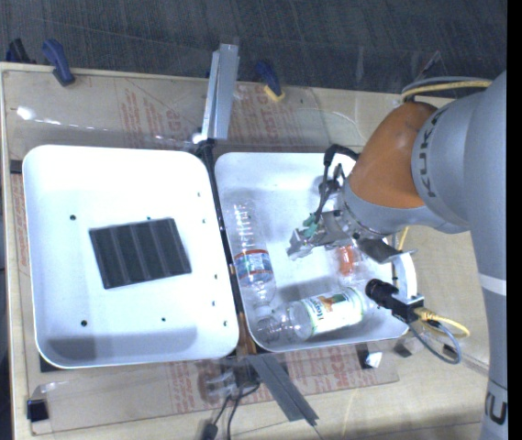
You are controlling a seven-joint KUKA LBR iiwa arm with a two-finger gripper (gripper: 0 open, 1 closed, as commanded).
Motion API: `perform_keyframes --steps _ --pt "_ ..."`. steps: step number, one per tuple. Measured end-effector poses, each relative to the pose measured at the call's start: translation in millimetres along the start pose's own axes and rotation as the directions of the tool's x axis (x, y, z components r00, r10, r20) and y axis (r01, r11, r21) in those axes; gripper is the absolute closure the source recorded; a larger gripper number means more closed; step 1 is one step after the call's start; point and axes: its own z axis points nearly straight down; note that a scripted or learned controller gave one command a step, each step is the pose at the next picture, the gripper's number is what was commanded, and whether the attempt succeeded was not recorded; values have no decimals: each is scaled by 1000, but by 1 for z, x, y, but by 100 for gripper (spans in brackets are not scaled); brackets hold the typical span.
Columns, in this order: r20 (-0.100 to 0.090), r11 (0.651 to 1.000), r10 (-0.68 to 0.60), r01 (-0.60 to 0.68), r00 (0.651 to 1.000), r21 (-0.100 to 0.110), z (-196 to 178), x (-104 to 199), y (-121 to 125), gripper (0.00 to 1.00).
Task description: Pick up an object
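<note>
Grey and orange-banded, the robot arm (426,168) enters from the right of the frame and bends down over the right-hand white bin (270,177), one of two shallow bins sitting side by side on a pale wooden worktop (105,99). Its end effector (308,238) hangs low near the middle of that bin, just beside an upright-lying clear water bottle (251,264) with a blue-and-red label, which stretches along the bin's left wall. Whether the end effector's parts are apart or together cannot be told from this angle, and nothing is visibly caught between them.

A second clear bottle (320,314), wearing a green-and-white label, lies on its side along the bin's lower edge, its neck pointing toward the lower left. A small orange-red item (348,261) sits just right of the end effector, partly under the arm's wrist; what it is cannot be made out.

The left-hand bin (59,181), in the left half of the frame, holds a dark ribbed rectangular pad (139,252) lying flat and slightly tilted near its centre. Blue clamps (57,62) grip the worktop's upper edge, and a grey metal bar (219,90) rises from the seam between the two bins toward the top of the frame. Yellow cable (444,324) loops near the lower right.
</note>
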Motion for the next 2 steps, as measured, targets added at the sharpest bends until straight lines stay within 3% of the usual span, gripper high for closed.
perform_keyframes --steps 1,2 --pt "0 1000 -1 1 1000 0 0 0 0 0" --pt "0 1000 -24 24 1000 -3 -27 -53 39 0"
